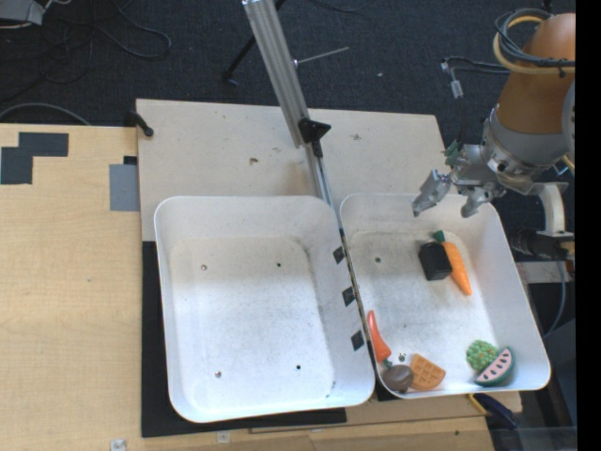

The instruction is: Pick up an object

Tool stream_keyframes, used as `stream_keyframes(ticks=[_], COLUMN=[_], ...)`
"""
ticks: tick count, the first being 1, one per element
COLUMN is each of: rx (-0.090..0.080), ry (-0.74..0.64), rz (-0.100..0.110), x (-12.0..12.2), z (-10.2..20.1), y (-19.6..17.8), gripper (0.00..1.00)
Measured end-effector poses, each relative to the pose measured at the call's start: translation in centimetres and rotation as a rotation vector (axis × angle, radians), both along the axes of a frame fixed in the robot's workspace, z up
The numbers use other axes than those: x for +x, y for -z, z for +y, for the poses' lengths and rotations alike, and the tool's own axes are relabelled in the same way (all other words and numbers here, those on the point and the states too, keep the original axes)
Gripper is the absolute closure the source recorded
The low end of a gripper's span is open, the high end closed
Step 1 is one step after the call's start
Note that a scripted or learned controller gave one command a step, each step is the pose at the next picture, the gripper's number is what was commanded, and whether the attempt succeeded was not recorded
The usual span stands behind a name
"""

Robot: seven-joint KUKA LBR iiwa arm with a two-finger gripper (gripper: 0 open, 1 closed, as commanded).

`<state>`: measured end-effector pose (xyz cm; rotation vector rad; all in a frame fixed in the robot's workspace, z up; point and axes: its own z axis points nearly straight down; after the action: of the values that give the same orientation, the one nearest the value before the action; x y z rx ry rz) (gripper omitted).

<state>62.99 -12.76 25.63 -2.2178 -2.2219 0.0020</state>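
Approach step, nothing picked yet. Gripper (451, 195) hangs w/ fingers spread wide, empty, over far edge of right bin (526, 299). Carrot (457, 267) lies just nearer, touching black block (434, 260). Next: drop down, straddle carrot, close.

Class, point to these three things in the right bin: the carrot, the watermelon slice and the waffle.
carrot (457, 268), camera view, middle of its orange body.
watermelon slice (497, 366), camera view, centre of its red flesh.
waffle (426, 374), camera view, middle of its gridded face.
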Motion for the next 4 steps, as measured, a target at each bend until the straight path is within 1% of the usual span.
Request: stream_keyframes(ticks=[1, 2, 3, 4], rx=[0.0, 0.0, 0.001, 0.001], ry=[0.0, 0.002, 0.002, 0.004], rz=[0.0, 0.005, 0.007, 0.006], x=[0.0, 0.1, -0.5, -0.7], z=[0.0, 0.0, -0.2, -0.1], y=[0.0, 4.4, 10.7, 16.1], gripper=[0.0, 0.0, 0.0, 0.0])
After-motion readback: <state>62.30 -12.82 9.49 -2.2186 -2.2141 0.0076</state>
